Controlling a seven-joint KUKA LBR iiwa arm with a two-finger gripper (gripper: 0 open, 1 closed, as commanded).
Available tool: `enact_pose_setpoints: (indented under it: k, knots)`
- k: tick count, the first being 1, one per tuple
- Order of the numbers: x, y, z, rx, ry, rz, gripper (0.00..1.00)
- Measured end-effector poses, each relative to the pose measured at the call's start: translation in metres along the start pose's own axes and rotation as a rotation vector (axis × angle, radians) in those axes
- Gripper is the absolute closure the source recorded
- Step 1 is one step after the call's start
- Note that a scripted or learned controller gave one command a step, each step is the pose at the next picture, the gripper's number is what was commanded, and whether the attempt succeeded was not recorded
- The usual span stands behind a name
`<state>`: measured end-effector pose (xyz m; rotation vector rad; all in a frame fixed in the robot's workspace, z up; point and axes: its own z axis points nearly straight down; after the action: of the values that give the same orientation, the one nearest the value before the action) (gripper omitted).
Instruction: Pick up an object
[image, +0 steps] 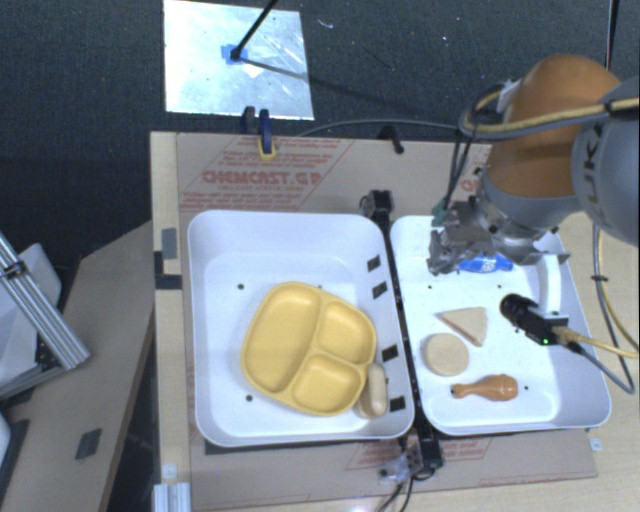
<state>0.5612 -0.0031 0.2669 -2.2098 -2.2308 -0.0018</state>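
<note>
1. The gripper (452, 252) hovers low over the right bin's (575, 400) far side, beside a blue object (487, 265); whether it is open cannot be told.
2. Reaching step, I judge; next it must close on the blue object and lift.

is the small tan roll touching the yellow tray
Touching. The camera view shows the roll pressed against the yellow tray's lower right rim, no gap.

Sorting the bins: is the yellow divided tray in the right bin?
No, the yellow divided tray lies in the left bin.
</note>
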Motion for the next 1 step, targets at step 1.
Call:
enact_pose_setpoints:
  k: [1]
  knots:
    - [0.0395,-0.0153,0.0147,0.001,0.000,0.001,1.00]
